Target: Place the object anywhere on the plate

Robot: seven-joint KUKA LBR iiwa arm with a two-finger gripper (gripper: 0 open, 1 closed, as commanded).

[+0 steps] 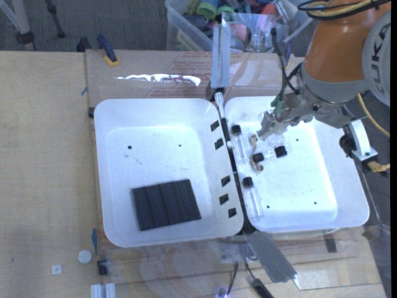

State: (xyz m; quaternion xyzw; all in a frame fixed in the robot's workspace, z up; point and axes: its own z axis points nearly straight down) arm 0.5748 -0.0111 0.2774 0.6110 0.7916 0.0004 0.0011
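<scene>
Hand [268, 143] low in right bin [322, 207]; grip state cannot be told. Dark plate [166, 204] well left, in left bin [118, 123].

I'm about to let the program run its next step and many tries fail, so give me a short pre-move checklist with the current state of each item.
1. Plate in place: the black ridged plate lies flat in the left bin. Ok.
2. Plate surface free to receive something: nothing rests on it. Ok.
3. Gripper position: the gripper is low over the right bin, not over the plate. Not ok for placing yet.
4. Object in the grasp: too small and cluttered to see. Cannot tell.
5. Path across the clear divider between the bins: gripper height above it is unclear. Cannot tell.
</scene>
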